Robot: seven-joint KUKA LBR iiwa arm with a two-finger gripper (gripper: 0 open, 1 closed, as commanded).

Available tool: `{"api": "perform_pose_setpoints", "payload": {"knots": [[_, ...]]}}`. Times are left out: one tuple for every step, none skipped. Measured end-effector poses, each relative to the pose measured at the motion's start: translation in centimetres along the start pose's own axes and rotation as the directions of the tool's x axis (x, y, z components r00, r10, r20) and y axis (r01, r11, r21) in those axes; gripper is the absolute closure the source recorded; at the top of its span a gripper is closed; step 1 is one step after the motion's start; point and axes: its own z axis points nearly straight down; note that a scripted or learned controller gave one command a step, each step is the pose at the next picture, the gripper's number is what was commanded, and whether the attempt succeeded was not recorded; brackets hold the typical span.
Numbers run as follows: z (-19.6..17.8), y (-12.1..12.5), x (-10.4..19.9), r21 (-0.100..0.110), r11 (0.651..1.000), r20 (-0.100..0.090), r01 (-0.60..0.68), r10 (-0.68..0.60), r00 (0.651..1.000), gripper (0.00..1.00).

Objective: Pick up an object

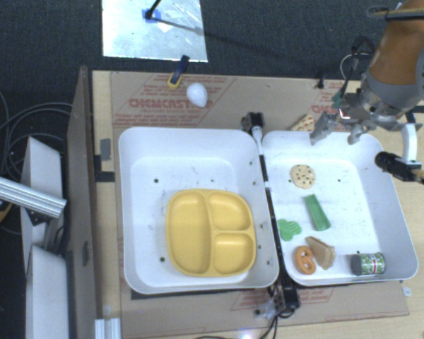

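In the left white bin (141,161) lies a yellow plastic plate with three compartments (210,232), flat on the bin floor. Behind that bin, on the cardboard, sits a small white egg-shaped thing (196,94).

The right white bin (392,210) holds the candidates for picking: a round speckled cookie (302,176) near the back, a green oblong block (316,212) just below it, a small green leafy piece (288,229) beside the divider, then an orange ring-shaped piece (304,260) touching a tan wedge (321,251), and a little green-and-white can on its side (368,263) in the front right corner.

The two-finger gripper (337,127) hangs over the back rim of the right bin, fingers spread apart with nothing between them, as far as this slanted view lets me judge. The step looks like the approach: no object is chosen yet. The cookie lies nearest, so the next move probably calls for travelling forward, then descending squarely over it.
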Motion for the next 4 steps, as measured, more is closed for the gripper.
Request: {"api": "perform_pose_setpoints", "payload": {"knots": [[14.7, -2.7, 1.5, 0.013, 1.0, -0.003, -0.001, 0.001, 1.0, 0.0], [15.1, -9.6, 0.1, 0.008, 1.0, -0.001, -0.005, 0.005, 1.0, 0.0], [14.0, -9.1, 0.2, -0.001, 1.0, 0.0, -0.001, 0.001, 1.0, 1.0], [4.5, -6.0, 7.7, -0.008, 1.0, -0.001, 0.008, -0.008, 1.0, 1.0]]}}
